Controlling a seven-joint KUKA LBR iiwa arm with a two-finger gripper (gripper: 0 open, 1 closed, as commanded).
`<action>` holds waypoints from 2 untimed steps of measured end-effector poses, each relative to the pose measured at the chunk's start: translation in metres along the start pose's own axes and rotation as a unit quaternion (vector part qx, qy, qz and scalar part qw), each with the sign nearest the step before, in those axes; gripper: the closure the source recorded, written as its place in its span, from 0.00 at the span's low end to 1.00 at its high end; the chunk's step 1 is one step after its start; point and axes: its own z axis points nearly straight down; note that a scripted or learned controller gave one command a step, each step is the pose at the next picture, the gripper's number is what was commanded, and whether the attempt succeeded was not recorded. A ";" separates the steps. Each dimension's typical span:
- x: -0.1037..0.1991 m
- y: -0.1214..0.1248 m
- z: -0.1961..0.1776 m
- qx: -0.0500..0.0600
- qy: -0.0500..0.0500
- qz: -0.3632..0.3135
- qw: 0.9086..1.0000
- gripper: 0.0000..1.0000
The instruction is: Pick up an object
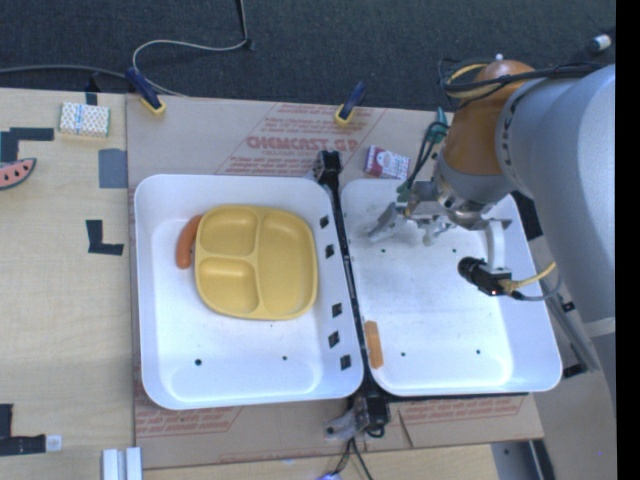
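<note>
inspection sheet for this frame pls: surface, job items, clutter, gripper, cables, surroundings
Surface: two white bins side by side, left bin and right bin, on brown cardboard.
Job's things: yellow divided plate in the left bin, an orange sausage-shaped piece at its left edge; a small orange piece at the right bin's left wall.
Clutter: small red-and-white packet on the cardboard behind the bins.
Grippers: gripper over the right bin's back-left area, nothing seen between the fingers.
Cables: black cable on the dark floor; yellow wires at the arm.
Surroundings: blue-and-yellow clamps on the cardboard's back edge, wooden bench with tape marks.
</note>
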 end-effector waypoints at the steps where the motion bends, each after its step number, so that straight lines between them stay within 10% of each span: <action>1: 0.001 0.000 -0.009 0.000 0.001 0.000 1.000 1.00; 2: 0.001 0.000 -0.009 0.000 0.001 0.000 1.000 0.00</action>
